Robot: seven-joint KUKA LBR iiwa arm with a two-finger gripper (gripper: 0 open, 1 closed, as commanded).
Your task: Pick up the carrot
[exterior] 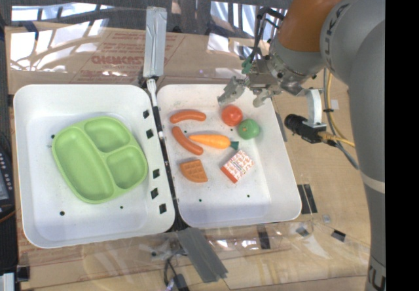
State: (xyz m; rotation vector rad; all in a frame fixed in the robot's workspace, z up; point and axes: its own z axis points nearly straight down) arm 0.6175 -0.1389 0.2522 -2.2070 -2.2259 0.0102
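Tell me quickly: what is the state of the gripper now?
Gripper: open, holding nothing, above the right bin's far edge; the carrot lies untouched in that bin.

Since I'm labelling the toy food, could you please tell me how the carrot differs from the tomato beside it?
The carrot is long, tapered and orange with a green stub at its right end; the tomato is round and red. The carrot lies flat near the bin's middle, while the tomato sits nearer the far wall, just below the hand. Both rest in the right bin, touched by nothing.

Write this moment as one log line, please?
carrot: lying in right bin | fingers: open, above bin's far edge, holding nothing | tray: left bin
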